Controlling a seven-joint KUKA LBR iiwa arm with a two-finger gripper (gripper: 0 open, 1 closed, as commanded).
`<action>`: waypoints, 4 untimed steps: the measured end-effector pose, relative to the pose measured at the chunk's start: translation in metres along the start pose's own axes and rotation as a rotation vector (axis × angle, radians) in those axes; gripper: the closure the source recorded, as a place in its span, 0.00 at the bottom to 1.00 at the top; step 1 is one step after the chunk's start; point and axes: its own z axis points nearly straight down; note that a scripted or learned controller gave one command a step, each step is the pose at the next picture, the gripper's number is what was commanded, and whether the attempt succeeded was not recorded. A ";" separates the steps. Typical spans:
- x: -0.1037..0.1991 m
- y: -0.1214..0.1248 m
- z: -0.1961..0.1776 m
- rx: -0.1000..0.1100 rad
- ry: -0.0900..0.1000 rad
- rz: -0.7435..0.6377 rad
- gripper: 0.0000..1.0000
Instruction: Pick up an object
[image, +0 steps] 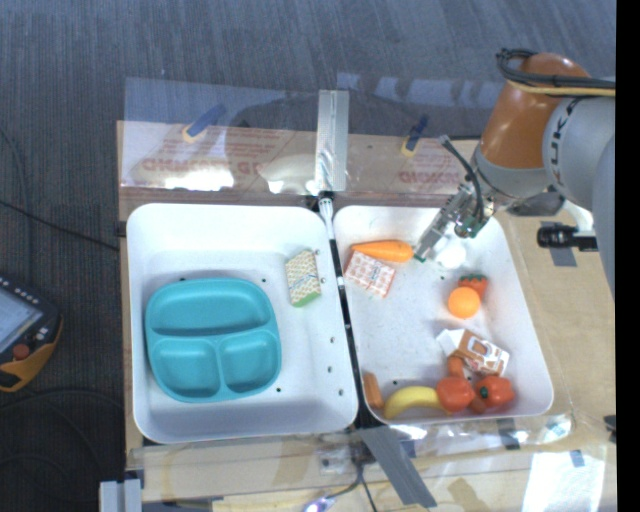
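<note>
Task progress: nothing lifted yet; no object seen between the fingers, so the pick itself is judged still to do.
Gripper (428, 247): low in the upper part of the right bin, tips just beside the right end of the carrot, slanted down toward the left.
Pincer state: cannot tell whether released or clenched; too small and blurred.
Arm (560, 130): grey with orange band, reaching in from the right above the right bin's far corner.
Likely target: carrot (381, 251), lying flat near the bin's top edge, thick end toward the divider; a judgement from nearness alone.
Right bin (525, 290): holds all the loose items.
Right bin, upper: carrot, with a small orange-and-white packet (367, 273) touching or just below it.
Right bin, middle: a round orange fruit (464, 301) with a small red piece at its upper right, well apart from the carrot.
Right bin, lower: a second small packet (484, 354), red tomato-like pieces (473, 392), a banana (411, 400), clustered close together near the front wall.
Left bin (180, 225): holds a teal divided plate (212, 337) with three compartments, nothing visible in them.
Left bin, right side: a yellow-green sponge (302, 277) just beside the divider, apart from the plate.
Remaining: close on one object, raise it clear of the bin.
</note>
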 end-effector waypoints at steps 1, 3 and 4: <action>0.067 -0.009 0.066 -0.006 -0.006 0.326 1.00; 0.072 0.099 -0.095 0.003 0.002 0.453 1.00; 0.071 0.099 -0.104 0.006 -0.003 0.452 1.00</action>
